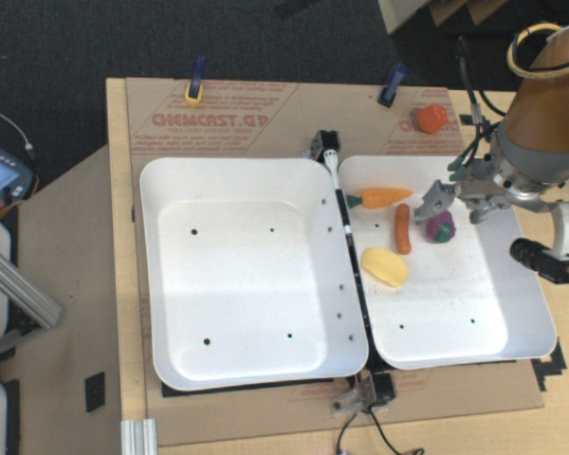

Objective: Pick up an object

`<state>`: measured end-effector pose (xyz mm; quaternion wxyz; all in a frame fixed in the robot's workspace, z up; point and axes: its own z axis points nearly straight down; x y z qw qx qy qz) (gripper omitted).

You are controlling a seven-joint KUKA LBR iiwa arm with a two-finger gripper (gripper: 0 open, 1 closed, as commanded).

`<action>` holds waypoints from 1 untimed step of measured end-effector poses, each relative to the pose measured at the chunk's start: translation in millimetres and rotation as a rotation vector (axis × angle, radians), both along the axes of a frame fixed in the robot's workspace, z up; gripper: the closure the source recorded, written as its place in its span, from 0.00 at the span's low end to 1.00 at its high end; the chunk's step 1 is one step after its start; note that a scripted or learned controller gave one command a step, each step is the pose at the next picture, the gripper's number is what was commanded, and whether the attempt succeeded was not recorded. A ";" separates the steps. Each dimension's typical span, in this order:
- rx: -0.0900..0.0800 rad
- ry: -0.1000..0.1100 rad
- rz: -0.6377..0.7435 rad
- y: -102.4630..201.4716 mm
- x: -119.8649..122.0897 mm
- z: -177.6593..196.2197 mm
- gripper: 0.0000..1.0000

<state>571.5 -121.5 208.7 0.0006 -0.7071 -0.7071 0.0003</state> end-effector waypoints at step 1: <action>0.002 0.004 0.004 26.2 35.1 -115.9 0.00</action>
